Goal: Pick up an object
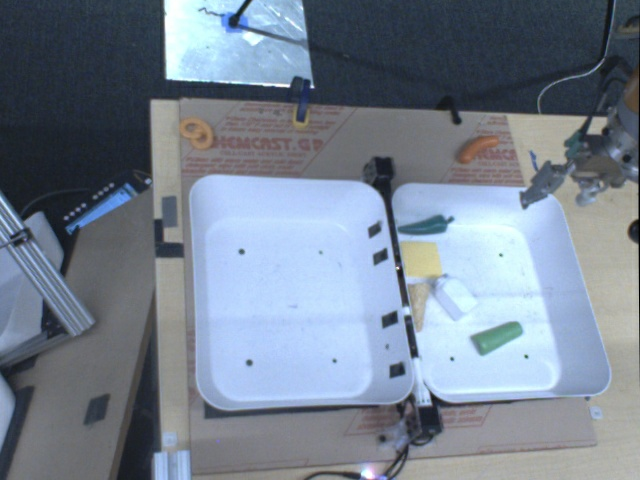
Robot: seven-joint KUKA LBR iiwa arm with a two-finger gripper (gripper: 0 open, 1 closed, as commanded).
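The right bin (pixel 560 298) holds a dark green pepper (pixel 425 224) near its back left corner, a yellow block (pixel 420 260) below it, a small white block (pixel 454 298) beside a tan piece (pixel 418 306), and a green cylinder (pixel 497 337) toward the front. My gripper (pixel 562 183) hangs at the right edge of the view, above the bin's back right corner, well apart from all of these. Its fingers (pixel 536 187) stand apart with nothing between them.
The left bin (pixel 215 268) sits beside the right one, a black hinge strip (pixel 390 268) between them. On the board behind lie an orange sausage shape (pixel 477 149), an orange ring (pixel 197 133) and a blue-yellow clamp (pixel 300 102). A white cable (pixel 575 73) loops near the arm.
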